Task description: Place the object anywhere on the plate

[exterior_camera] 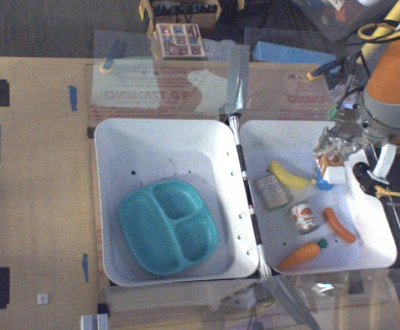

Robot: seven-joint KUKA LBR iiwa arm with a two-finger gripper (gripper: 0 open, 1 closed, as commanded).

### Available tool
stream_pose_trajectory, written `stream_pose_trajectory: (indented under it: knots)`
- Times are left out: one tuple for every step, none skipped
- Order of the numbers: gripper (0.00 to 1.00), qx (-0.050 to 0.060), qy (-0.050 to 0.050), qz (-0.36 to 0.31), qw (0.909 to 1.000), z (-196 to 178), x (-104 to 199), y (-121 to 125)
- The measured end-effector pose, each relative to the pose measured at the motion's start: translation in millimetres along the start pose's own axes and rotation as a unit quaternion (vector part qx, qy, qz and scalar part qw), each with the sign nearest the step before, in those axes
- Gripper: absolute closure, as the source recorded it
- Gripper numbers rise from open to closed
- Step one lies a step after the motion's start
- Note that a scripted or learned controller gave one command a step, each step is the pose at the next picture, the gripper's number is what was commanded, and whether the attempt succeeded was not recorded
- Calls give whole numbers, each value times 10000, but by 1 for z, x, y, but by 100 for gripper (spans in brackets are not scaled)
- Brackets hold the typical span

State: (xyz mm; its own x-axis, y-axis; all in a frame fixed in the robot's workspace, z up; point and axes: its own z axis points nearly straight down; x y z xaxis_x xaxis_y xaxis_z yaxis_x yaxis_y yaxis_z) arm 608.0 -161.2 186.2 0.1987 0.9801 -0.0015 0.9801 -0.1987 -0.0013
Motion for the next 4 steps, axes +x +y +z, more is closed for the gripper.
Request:
stream_pose_trajectory:
  knots:
    - [100, -19, 7, -444, 9990, 1, 94, 6]
    - [100, 8, 9, -999, 9950, 2, 120, -52]
    - [100, -31, -72, -1177, 9930, 0, 161, -85]
    - [100, -19, 15, -1529, 9882, 2, 198, -116]
